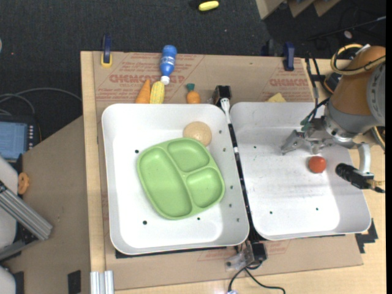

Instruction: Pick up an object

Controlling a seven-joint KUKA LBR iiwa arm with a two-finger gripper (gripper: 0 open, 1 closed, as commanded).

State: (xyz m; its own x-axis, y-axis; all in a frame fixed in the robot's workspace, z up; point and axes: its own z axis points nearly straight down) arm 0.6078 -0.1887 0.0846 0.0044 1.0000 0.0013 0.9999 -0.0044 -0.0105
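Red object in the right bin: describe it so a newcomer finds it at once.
Start at the right-hand white bin, the one the arm reaches into. Near its right side, just below the gripper, lies a small round red object, maybe a tomato. It is the bin's one brightly coloured item.

One camera looks down at a slant from above the table [92, 164], far enough back to take in both white bins [119, 182] and surrounding floor.
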